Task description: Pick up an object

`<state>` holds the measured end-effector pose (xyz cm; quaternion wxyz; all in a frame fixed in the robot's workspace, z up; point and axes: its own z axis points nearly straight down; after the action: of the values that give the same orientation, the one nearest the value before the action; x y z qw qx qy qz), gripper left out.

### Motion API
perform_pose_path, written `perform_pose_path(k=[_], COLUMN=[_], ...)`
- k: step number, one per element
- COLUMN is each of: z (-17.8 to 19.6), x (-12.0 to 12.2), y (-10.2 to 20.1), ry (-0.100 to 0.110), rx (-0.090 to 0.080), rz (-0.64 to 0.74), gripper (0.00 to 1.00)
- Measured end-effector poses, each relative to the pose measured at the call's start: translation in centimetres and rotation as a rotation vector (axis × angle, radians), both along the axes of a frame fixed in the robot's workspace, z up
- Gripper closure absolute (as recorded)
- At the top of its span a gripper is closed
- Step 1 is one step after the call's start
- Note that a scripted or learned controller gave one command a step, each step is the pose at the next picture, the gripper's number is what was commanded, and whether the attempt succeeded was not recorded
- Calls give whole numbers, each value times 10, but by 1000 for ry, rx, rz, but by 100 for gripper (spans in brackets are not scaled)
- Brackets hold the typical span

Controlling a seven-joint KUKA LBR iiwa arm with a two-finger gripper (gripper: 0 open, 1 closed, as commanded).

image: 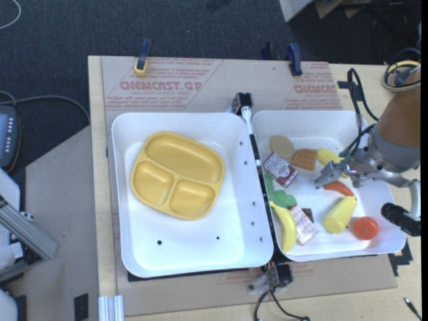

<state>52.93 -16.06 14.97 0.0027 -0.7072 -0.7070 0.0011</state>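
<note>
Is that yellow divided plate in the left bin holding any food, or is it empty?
Empty. The yellow plate lies flat in the left bin, and all three of its compartments show bare yellow.

Two shallow white bins are sitting side by side on the bench: a left bin (127, 179) and a right bin (301, 120); one yellow divided plate (176, 174) is lying in the left bin, showing three compartments; the right bin is holding one banana (285, 225), one tomato (365, 228), one yellow corn-like piece (340, 214), one orange carrot-like piece (340, 188), one green piece (281, 197), two red-and-white packets (281, 168) (305, 226), one tan oval (281, 146) and one brown bread-like piece (304, 159); two blue clamps (142, 57) (293, 58) are gripping the board's upper edge.
</note>
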Motion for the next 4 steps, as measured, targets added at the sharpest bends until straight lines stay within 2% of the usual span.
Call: perform_pose_path(k=[1, 2, 3, 4], z=[-63, -65, -55, 8], x=[-4, -5, -4, -8], y=[4, 4, 3, 4], ry=[1, -2, -5, -11], rx=[0, -1, -2, -5], rz=[0, -1, -2, 0], gripper=[0, 0, 100, 100])
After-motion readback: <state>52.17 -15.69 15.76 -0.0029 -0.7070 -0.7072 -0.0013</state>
